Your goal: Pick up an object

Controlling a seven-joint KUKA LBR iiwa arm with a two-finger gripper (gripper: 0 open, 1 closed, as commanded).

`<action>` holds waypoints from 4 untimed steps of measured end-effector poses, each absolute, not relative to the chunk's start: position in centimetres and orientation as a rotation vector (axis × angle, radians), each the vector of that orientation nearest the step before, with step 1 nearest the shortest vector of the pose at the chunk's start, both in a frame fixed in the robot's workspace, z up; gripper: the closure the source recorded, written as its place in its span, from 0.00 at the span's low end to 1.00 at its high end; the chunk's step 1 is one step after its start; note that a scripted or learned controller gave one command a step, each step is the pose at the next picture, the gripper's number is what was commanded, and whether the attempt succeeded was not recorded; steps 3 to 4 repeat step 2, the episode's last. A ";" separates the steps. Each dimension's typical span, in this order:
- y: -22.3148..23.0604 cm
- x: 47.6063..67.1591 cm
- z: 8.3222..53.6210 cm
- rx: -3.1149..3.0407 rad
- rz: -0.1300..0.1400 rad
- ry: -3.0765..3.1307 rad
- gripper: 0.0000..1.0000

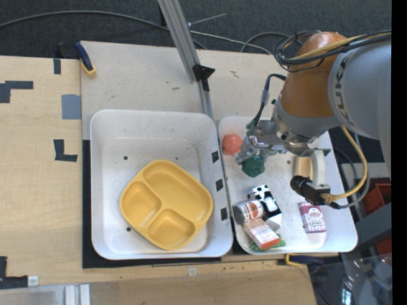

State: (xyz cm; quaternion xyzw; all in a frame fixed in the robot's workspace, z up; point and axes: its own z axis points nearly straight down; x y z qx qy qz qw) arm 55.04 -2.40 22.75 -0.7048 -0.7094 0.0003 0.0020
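Looming at upper right of the frame, the grey arm [331,75], lowering the gripper [253,152] onto a green object [254,166] beside an orange ball [231,143]. Nothing lifted yet, seemingly. Cannot tell the claw's state.

You see the tool [253,150] low in the right bin [343,237], over a green object [254,166] beside an orange ball [231,143]; a yellow divided tray [166,203] lies in the left bin [114,138].

Grey metal pole [181,33] crossing bench [38,126]; black cable [95,16] beyond.
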 end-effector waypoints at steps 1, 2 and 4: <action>2.3 52.8 21.8 -2.212 0.005 -2.225 1.00; 6.7 51.5 22.8 -2.211 0.001 -2.227 1.00; 6.7 51.5 22.8 -2.211 0.001 -2.227 1.00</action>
